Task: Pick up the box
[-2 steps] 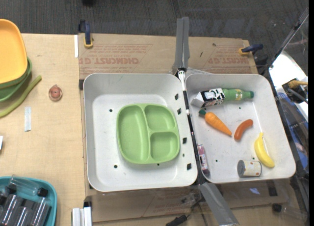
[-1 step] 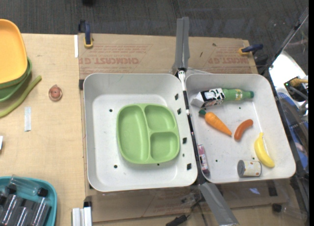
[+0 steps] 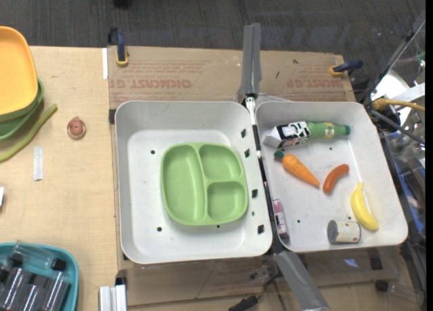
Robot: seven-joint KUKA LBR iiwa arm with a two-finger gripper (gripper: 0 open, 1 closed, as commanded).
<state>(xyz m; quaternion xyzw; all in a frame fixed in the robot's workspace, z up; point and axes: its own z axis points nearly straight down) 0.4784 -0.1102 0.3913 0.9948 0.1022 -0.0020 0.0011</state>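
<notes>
cardboard [image 3: 203, 73]: red block lettering, printed twice along the strip behind the two bins [image 3: 125, 168].
left print [image 3: 159, 82]: seen upside down or mirrored; looks roughly like "CHEMCNZT. GE"; faint, so the reading is unsure.
right print [image 3: 304, 74]: same red lettering, paler still, with no letter that can be made out.
bottle label [image 3: 293, 132]: black and white marks, too small to read.
box [image 3: 278, 216]: pink and dark print along its narrow face, too small to read.
numbers, signs: none legible anywhere.
</notes>
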